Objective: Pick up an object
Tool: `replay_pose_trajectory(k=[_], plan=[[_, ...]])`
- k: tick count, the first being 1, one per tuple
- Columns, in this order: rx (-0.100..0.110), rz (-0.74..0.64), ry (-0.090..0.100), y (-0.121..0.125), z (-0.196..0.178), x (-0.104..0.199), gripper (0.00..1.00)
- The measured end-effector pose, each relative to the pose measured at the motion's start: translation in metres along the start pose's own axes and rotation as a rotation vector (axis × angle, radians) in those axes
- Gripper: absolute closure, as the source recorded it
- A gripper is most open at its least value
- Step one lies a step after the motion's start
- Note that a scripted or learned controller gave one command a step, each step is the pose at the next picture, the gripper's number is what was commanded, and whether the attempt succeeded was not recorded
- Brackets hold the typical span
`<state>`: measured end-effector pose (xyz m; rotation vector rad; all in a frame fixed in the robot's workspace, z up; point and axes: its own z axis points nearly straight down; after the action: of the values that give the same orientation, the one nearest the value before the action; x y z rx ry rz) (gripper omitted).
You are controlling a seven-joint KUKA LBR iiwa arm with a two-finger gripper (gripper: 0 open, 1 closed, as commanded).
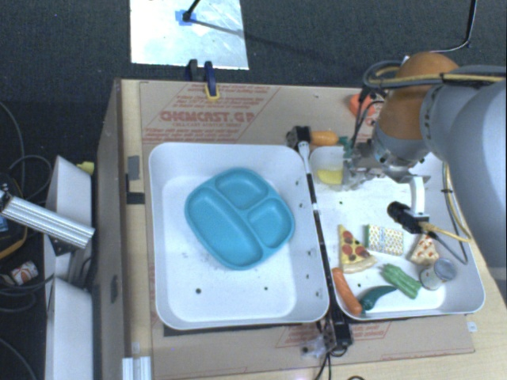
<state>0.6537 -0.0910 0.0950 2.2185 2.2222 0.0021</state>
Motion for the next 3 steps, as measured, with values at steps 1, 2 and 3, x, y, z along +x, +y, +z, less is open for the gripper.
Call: replay_pose_trajectory(k=[1,2,3], plan=[[0.000,0.000,0.000,0.000,0.000,0.000,0.00],[0.028,-0.005,0.003,0.010,0.013,-0.005,0.00],[0.026,-0.003,0.005,0.010,0.013,-0.009,0.00]])
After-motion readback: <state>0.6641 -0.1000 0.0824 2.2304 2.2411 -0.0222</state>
